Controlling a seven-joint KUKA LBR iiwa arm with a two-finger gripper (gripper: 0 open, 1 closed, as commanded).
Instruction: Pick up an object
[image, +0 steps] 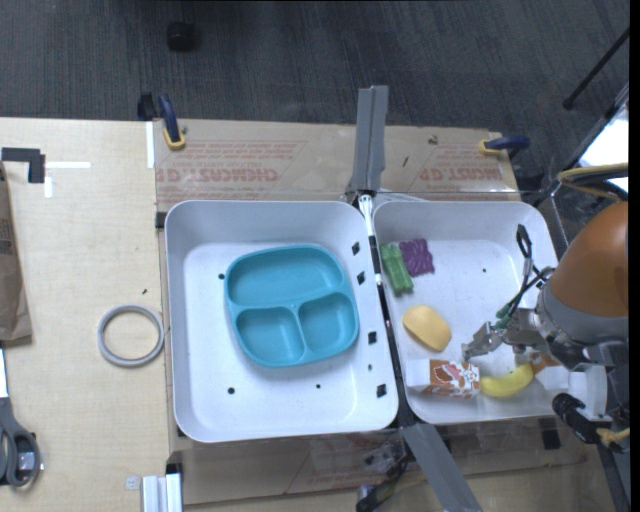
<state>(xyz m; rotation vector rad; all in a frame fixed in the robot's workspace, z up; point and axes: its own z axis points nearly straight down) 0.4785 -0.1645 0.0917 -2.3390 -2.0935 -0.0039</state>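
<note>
I have the gripper (480, 343) low over the right bin's (470, 232) near edge; I cannot tell its state. The banana (508, 381) lies just nearer and to the right of it, long axis running along that near edge. The carton (452, 376) sits beside the banana. Farther in: yellow piece (427, 326), then green (396, 268) and purple (417, 256) pieces.

Grey arm (585, 325) with orange band, black cable, metal fingers (482, 340).
</note>
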